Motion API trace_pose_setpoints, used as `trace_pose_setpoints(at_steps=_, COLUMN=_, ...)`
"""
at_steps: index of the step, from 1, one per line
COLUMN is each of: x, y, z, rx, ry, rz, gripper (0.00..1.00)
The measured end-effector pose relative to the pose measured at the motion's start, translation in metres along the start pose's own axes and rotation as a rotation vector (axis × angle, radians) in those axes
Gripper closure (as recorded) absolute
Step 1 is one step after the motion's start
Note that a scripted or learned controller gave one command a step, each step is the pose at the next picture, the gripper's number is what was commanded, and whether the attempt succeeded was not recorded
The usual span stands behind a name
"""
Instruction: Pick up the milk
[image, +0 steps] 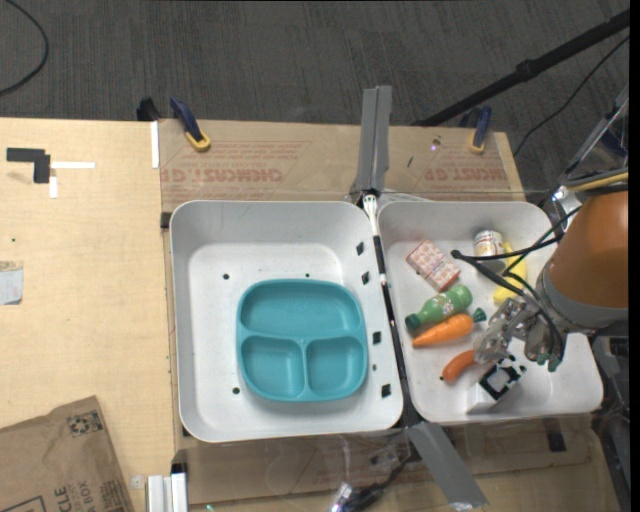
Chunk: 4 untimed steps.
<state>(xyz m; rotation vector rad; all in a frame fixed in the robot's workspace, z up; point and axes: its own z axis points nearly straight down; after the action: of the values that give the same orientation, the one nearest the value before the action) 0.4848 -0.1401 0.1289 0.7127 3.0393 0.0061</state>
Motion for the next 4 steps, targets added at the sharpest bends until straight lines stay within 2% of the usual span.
trace_pose_setpoints(at_steps=1, x=0.000, y=0.000, z=0.000, rx=0.000, ry=0.000, rz=0.000, gripper=0.00)
trace_pose_setpoints(at_steps=2, x=-0.025, y=-0.049, z=0.024, rx=-0.003, ry=0.004, rz=-0.058, gripper=0.00)
trace_pose_setpoints(at_steps=3, x=-0.098, y=-0.042, z=-0.010, rx=0.006, ry=0.014, rz=-0.033, gripper=0.00)
trace_pose_setpoints(at_steps=4, x=-0.099, y=-0.041, z=-0.020, rx=0.005, ry=0.009, rz=-0.031, gripper=1.00)
